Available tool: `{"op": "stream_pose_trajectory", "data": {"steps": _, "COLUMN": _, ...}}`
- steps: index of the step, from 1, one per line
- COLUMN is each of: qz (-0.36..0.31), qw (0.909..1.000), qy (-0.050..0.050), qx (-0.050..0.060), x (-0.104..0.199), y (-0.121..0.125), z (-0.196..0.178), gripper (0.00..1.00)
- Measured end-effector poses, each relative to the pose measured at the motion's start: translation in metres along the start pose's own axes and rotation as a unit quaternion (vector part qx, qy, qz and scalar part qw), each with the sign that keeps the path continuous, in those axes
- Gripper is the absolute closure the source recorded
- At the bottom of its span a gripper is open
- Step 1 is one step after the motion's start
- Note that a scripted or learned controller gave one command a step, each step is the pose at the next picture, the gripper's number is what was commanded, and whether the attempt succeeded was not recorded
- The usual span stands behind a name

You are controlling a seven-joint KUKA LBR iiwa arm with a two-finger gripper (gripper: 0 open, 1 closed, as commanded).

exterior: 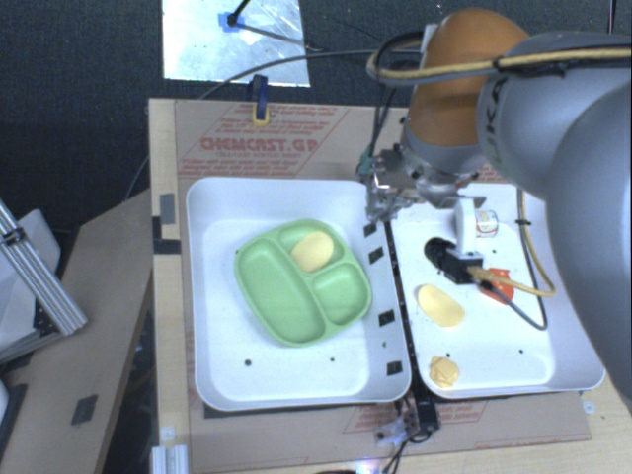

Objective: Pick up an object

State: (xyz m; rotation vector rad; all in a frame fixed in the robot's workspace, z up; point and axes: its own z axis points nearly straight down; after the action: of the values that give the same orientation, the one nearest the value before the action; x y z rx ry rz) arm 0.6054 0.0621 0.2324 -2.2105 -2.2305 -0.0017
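Observation:
My gripper (380, 205) hangs over the far end of the divider between the two white bins, at the top left corner of the right bin (568, 358). Nothing shows between it and the bin rim. In the left bin (212, 265) lies a green divided plate (281, 299) with a pale yellow lump (314, 252) in its upper compartment. The right bin holds a yellow oval piece (440, 306) near its left wall and a smaller yellow piece (444, 371) at its front left corner. A small red-orange thing (500, 284) lies mid-bin, to the right of the gripper.
The grey arm and its orange band cover the far right part of the right bin. A brown cardboard sheet (267, 136) lies under both bins. A blue clamp (260, 97) stands at the cardboard's far edge.

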Motion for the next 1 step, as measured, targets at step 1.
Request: {"op": "stream_pose_trajectory", "data": {"steps": 1, "qz": 0.0, "qw": 1.0, "qy": 0.0, "qx": -0.001, "x": 0.0461, "y": 0.0177, "z": 0.014, "gripper": 1.0}}
